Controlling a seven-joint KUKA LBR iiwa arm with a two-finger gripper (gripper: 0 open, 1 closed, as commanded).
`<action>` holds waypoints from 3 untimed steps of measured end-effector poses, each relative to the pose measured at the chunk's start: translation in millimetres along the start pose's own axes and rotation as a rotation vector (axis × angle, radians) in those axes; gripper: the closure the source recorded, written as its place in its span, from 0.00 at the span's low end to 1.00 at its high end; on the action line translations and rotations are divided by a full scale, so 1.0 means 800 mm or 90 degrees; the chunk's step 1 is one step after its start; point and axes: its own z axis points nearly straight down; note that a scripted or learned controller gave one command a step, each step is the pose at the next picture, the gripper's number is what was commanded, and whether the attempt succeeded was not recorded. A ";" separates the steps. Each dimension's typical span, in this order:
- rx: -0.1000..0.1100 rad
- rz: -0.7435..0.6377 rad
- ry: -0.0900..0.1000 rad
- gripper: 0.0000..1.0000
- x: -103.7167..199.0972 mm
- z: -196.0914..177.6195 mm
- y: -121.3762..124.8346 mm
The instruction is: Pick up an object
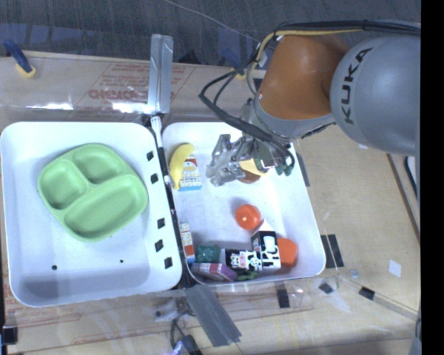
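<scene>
1. Camera view – left bin (15,198) holds a green divided plate (93,191).
2. Right bin (311,231), beside it: banana (180,161), orange ball (248,216), cartons along its near wall.
3. Gripper (229,160) over right bin's far part – grip state unclear.

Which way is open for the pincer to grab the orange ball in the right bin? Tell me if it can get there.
Probably yes, from above. The orange ball sits alone on bare bin floor, apart from the cluttered packages nearer the camera. The pincer hangs just beyond it, over the same bin, nothing between them.
</scene>
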 end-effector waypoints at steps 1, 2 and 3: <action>0.003 0.030 -0.008 1.00 -0.077 -0.070 -0.016; -0.001 -0.019 0.000 1.00 -0.087 0.020 0.075; 0.002 -0.160 -0.005 1.00 -0.097 0.015 0.135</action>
